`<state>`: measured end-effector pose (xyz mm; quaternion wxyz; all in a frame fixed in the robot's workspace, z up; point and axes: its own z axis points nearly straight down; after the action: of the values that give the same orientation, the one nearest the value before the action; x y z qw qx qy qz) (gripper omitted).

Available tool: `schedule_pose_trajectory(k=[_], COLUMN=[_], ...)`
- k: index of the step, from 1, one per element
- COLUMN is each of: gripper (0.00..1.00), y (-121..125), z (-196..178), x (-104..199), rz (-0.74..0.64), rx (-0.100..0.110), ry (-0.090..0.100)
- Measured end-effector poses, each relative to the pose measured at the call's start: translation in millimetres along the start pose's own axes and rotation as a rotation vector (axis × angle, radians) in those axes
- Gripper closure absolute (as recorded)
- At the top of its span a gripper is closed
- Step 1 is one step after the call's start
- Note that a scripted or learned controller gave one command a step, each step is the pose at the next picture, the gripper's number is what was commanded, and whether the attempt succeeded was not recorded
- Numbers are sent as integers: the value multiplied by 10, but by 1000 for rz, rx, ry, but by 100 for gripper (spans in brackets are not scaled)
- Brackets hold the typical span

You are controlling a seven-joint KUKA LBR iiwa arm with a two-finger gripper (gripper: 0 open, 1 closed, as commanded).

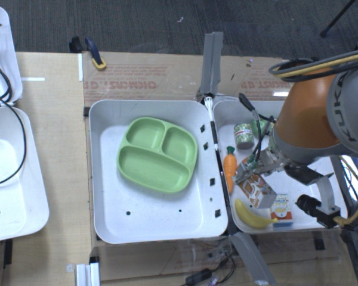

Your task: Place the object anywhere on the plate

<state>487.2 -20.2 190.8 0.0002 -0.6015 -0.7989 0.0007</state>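
A light green divided plate (159, 154) lies in the left white bin (107, 219), with nothing on it. My gripper (251, 170) reaches low into the right bin (322, 226), just above a red, brown and white carton (258, 190) and right of an orange carrot (229, 167). Whether the gripper touches the carton is hidden by the wrist. A yellow banana (251, 215) lies at the bin's near edge. A small white and red box (281, 210) sits beside the banana. A green-labelled can (244, 135) stands farther back.
The grey and orange arm (310, 121) covers much of the right bin. A raised divider (213, 154) separates the two bins. Black cables (259, 130) hang near the can. A white fixture (12, 177) stands at the far left of the bench.
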Motion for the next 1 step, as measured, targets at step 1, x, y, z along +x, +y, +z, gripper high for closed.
schedule_pose_trajectory(k=[1], gripper=[100], y=[1024], z=[-94], x=[421], rz=[-277], rx=[0], ry=[-1])
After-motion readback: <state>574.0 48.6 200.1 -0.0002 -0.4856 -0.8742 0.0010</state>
